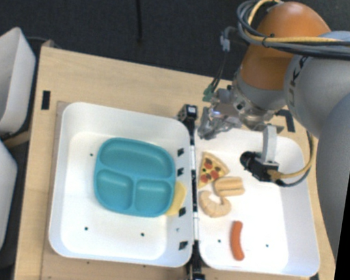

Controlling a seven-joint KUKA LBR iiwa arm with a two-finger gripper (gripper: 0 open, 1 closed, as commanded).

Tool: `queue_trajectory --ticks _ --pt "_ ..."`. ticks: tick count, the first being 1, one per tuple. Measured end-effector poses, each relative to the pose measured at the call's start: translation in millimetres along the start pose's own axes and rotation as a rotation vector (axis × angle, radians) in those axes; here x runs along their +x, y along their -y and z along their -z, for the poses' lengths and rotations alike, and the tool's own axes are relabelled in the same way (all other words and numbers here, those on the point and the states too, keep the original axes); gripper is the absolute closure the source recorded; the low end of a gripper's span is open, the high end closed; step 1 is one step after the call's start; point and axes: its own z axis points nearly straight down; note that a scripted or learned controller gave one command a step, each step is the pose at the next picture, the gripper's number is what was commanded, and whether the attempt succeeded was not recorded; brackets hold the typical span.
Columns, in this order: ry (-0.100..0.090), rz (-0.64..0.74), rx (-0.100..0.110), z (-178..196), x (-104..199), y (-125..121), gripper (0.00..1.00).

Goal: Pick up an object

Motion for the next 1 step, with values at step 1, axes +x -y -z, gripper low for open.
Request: queue_trajectory --ticks 1 --pt "0.001 -0.001 0.0 -18.4 47.5 -11.0 1.0"
